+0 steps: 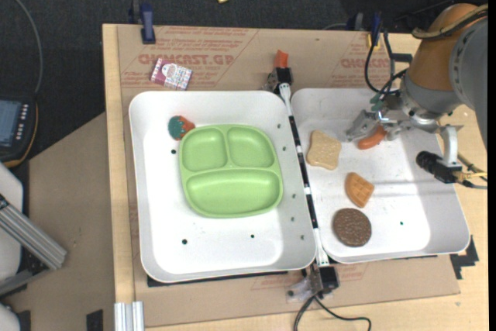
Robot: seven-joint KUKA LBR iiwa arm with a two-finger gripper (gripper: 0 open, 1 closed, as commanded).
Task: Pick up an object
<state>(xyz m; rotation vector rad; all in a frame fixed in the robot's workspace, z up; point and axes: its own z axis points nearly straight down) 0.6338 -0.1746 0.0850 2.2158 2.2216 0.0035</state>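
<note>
Arm (446,62): grey with an orange band, entering from the right edge of the frame and bending down over the upper part of the right bin.
Gripper (370,129): low in the upper middle of the right bin, its metal fingers pointing toward the left of the frame. An orange-red sausage sits right at the fingertips, and it appears to lie between them, so the gripper reads as closed on it, though the view is small.
Sausage (373,140): short, orange-red, in the upper middle of the right bin, partly covered by the fingers.
Right bin (434,232): shallow and white, on the right half of the bench.
Bread (324,150): pale tan slice near the left wall of the right bin, left of the gripper and apart from it.
Cracker (359,188): small, orange-brown, below the bread, near the bin's middle.
Cookie (353,227): round, dark brown, below the cracker, toward the lower left of the right bin.
Left bin (155,229): shallow and white, beside the right bin, sharing the middle divider.
Plate (229,170): light green, three compartments, in the middle of the left bin.
Toy (180,126): small red and green thing just off the plate's upper left corner.
Packet (170,74): small pink and white, on the bench above the left bin.
</note>
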